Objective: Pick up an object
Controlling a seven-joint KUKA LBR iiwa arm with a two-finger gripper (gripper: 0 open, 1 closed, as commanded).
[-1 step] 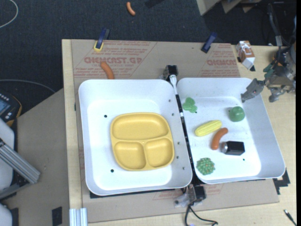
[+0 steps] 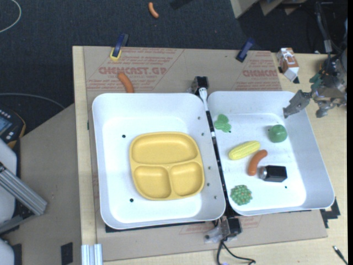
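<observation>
The right bin [image 2: 314, 148] holds a green leafy toy [image 2: 222, 123], a green ball-shaped fruit [image 2: 277, 132], a yellow corn cob [image 2: 244, 149], an orange sausage [image 2: 256, 162], a small black box [image 2: 274, 173] and a green broccoli head [image 2: 240, 194]. My gripper [image 2: 307, 107] hangs above the bin's far right corner, up and to the right of the green fruit. Its fingers [image 2: 292, 105] are spread open with nothing between them.
The left bin [image 2: 110, 126] holds a yellow divided plate [image 2: 165, 164]. An orange sausage [image 2: 126, 82] lies on the cardboard behind the left bin. A small carton [image 2: 288, 62] stands behind the right bin, close to the arm. Clamps [image 2: 117, 47] hold the cardboard's far edge.
</observation>
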